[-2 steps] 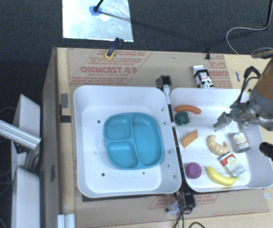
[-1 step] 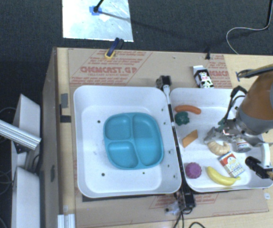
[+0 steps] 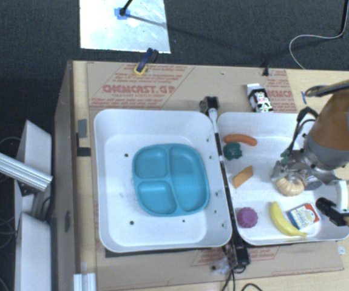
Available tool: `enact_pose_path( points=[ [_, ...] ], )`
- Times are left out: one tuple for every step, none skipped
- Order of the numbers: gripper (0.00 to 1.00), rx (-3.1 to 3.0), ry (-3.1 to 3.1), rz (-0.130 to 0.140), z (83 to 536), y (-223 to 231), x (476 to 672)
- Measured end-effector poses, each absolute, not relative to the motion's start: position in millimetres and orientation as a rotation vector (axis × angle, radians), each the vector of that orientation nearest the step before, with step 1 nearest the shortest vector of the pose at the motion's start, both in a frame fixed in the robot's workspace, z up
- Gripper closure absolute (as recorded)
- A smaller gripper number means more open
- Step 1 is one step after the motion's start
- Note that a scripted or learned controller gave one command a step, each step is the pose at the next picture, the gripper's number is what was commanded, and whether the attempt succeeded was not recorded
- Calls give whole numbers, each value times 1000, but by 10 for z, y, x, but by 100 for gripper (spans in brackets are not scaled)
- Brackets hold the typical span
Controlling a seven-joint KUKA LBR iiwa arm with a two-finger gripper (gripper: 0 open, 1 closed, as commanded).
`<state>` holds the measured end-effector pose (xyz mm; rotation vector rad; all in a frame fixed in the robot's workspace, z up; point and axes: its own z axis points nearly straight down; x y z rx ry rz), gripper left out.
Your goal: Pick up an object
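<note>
Two shallow white bins sit side by side on the desk (image 3: pixel 162 83), which is covered in brown cardboard with red print. Biggest thing in the left bin (image 3: pixel 110 162) is a blue divided tray (image 3: pixel 170 179), lying flat roughly in the middle. The arm (image 3: pixel 338 126) comes in from the right, grey with its orange band bulging over the right bin (image 3: pixel 265 126), wrist bent down so the claw (image 3: pixel 291 173) points into the bin's right half. It's down right on top of a tan, bread-looking lump (image 3: pixel 289 187), touching or nearly so, but honestly I can't tell whether it's spread or closed, the wrist blocks that bit. Rest of the right bin: a yellow banana (image 3: pixel 281 219) near the front edge, with a small white packet with red and blue print (image 3: pixel 303 216) just beside it on the right, a purple round thing (image 3: pixel 247 217) at the front left, an orange wedge (image 3: pixel 243 176) in the middle, a red-orange sausage shape (image 3: pixel 240 139) near the back, and a little dark green piece (image 3: pixel 232 152) right under it.
</note>
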<state>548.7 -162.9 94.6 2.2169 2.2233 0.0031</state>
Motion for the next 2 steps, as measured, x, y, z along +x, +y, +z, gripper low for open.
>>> enact_pose_path(
  points=[
    [100,2215,2224,3,1749,-1369,5201],
    [100,2215,2225,5,2045,-729,5631]
  ],
)
